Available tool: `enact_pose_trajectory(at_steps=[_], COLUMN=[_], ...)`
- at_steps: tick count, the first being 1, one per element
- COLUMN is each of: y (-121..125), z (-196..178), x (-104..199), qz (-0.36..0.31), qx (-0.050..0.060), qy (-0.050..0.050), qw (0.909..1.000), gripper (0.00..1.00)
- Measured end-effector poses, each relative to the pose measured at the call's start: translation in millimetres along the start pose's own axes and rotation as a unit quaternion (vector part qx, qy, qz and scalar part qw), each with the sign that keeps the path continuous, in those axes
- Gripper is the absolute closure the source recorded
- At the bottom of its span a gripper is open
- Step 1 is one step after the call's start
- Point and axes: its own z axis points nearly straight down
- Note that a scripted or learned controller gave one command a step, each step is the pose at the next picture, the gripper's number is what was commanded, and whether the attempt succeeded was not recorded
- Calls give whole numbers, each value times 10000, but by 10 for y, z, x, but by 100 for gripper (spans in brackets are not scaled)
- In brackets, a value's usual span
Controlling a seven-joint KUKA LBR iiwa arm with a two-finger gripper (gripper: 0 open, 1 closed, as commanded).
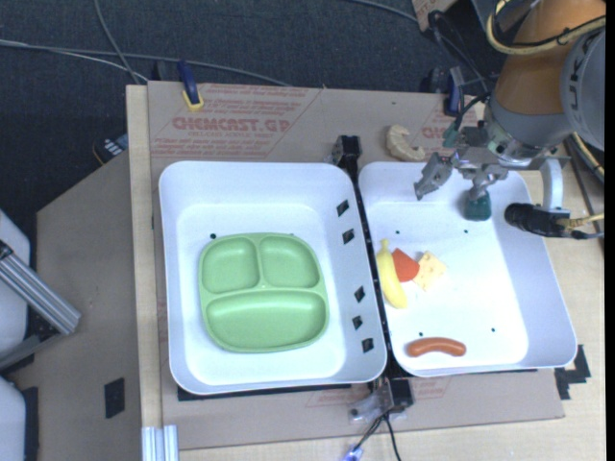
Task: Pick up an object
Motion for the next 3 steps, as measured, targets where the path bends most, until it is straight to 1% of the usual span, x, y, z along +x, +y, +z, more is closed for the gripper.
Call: enact_pose_trajectory(at_steps=[1, 2, 3], y=[28, 54, 34], z=[-79, 526, 953], x=[1, -63, -39], qz=[-12, -7, -11], qx=[-69, -42, -43], qy=[-7, -7, -6], qw=[10000, 10000, 10000], gripper=[0, 0, 0])
